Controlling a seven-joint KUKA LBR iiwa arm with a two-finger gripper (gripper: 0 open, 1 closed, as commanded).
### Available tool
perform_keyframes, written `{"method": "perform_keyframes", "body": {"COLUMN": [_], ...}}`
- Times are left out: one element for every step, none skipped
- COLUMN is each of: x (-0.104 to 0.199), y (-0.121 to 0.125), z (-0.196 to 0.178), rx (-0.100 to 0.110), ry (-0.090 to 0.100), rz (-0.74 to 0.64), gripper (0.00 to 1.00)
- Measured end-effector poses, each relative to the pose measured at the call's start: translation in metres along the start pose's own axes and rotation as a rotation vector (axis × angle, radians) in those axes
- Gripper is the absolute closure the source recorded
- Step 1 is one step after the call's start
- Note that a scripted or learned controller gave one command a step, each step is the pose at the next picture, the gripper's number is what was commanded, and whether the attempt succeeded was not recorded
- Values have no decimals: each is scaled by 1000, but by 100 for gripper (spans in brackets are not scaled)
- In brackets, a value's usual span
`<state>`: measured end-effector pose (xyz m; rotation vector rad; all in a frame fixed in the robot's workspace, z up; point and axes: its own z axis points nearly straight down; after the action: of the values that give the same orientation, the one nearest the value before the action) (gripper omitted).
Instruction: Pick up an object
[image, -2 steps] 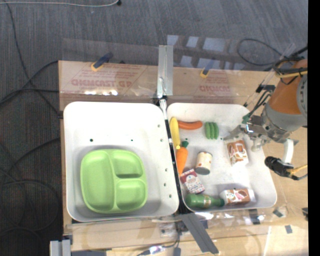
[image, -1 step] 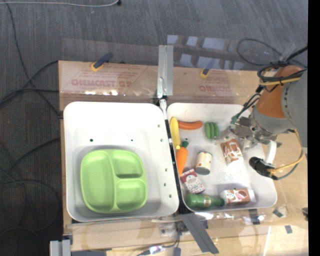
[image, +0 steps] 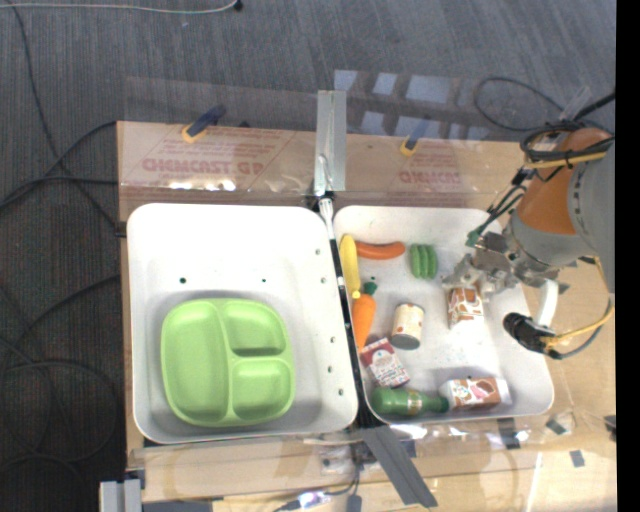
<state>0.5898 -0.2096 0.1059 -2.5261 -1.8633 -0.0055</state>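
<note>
Highest up, grey arm's gripper (image: 484, 268), its opening not discernible, poised just above small red-and-white carton (image: 463, 305) at mid-right of right bin (image: 450, 352): probably light, stiff yet crushable, best pinched gently across its narrow flat sides.

Landmark: divider (image: 328, 170) between bins. Left of it: tray (image: 228, 360) in left bin (image: 150, 240). Right: banana (image: 349, 263), carrot (image: 362, 315) beside it; bottle (image: 410, 403) nearest.
</note>
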Motion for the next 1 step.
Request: {"method": "perform_keyframes", "body": {"x": [53], "y": [-29], "z": [-115], "rx": [3], "ry": [-3], "rz": [-151], "gripper": [100]}}
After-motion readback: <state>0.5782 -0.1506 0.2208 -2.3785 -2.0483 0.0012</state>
